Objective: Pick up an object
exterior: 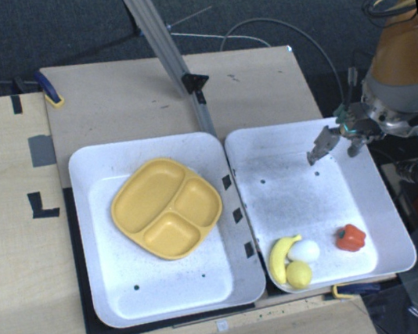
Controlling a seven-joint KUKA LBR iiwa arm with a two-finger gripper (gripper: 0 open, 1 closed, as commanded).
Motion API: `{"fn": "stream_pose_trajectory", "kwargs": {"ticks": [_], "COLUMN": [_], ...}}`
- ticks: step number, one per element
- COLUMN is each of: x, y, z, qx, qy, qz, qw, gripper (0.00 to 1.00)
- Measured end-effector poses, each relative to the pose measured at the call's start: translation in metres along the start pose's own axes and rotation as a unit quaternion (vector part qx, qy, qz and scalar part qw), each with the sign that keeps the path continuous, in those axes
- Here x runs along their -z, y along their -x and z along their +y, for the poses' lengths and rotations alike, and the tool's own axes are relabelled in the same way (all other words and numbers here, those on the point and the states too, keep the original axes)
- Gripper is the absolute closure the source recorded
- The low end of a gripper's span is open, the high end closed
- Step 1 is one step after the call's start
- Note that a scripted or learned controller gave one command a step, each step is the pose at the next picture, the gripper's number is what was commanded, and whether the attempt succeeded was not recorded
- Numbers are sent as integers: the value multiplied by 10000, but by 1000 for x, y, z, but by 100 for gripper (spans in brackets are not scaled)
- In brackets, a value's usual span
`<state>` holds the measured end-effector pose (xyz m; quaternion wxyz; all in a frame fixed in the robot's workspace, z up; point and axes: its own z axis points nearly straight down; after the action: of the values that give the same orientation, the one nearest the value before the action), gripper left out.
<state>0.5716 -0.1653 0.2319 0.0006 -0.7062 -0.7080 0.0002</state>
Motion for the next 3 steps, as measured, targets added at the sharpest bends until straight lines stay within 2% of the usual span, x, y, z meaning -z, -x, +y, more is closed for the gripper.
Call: {"fn": "stream_pose_trajectory", "kwargs": {"ticks": [1,2,3], "x": [0,-53,-116], "y": [0,9,1], "z": [0,-6,-9], "qx": [1,-11,-4], "qy": [-2,-29,-37], "qz": [1,-3,5], "qw": [10000,10000,10000], "gripper": [0,0,0]}}
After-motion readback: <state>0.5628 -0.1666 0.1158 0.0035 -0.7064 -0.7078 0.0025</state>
